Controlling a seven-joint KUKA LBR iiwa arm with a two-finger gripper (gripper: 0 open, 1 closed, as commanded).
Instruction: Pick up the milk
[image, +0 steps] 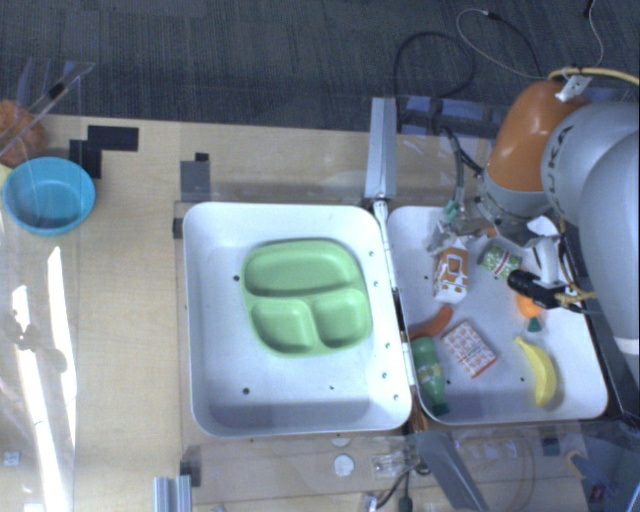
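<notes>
1. Starting at the far left of the bench (130, 330), a blue bowl (48, 194) sits well apart from the milk (451, 274), on pale wood partly under a clear sheet; it plays no part in the risk.
2. Moving right, the left bin (215, 400) holds a green divided tray (305, 295). A metal rail runs between it and the right bin (590, 395), just left of the milk.
3. The milk, a small white carton with orange print, lies tilted in the upper part of the right bin. A red sausage-like piece (432, 321), a green bottle (430, 366) and a patterned box (468, 349) lie just below it, and a small green packet (497, 262) just to its right.
4. The hand (462, 213) hangs just above the milk's top end, under the arm's orange band; I cannot tell whether it is open or closed, and nothing shows as held.
5. My judgement: the crowding is the danger. A descent slightly off could close on the green packet instead, or push the tilted carton against the bin wall so it slips.
6. A banana (541, 370) lies lower right of the milk, beyond the likely reach.
7. Dark carpet and loose cables lie behind the bench.
</notes>
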